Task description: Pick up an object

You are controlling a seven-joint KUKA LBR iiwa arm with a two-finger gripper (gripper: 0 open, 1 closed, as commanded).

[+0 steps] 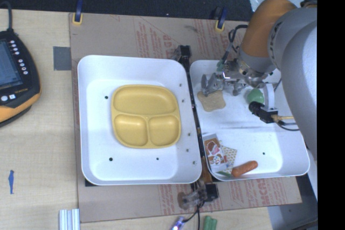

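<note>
Item: flat tan slab, bread-like in shape and colour (211,101), lying in the shallow white right-hand bin (269,143), toward its 10 o'clock corner and near the wall shared with the neighbouring bin. Judged light, soft and somewhat crumbly; low profile, so a top-down pinch across its short width at the middle seems the best hold, with little edge height to catch.

Tool: grey two-finger gripper (214,82) on the grey arm with the orange band (269,19). Fingers appear spread, tips pointing toward 9 o'clock, nothing seen between them. The slab sits just beside the tips, at their 6 o'clock, apparently touching or nearly so; contact cannot be confirmed.

Other contents, right-hand bin:
- small round green object (255,96), at 3 o'clock of the slab, close under the wrist; likely smooth and inclined to roll.
- printed red-and-white paper packet (217,152), at 6 o'clock of the slab, well apart; thin, flat, hard to lift.
- orange carrot-shaped toy (244,168), at the bin's 6 o'clock edge; probably firm and easy to pinch across its middle.

Left-hand white bin (97,159): yellow three-compartment plastic plate (145,116), centred.
</note>
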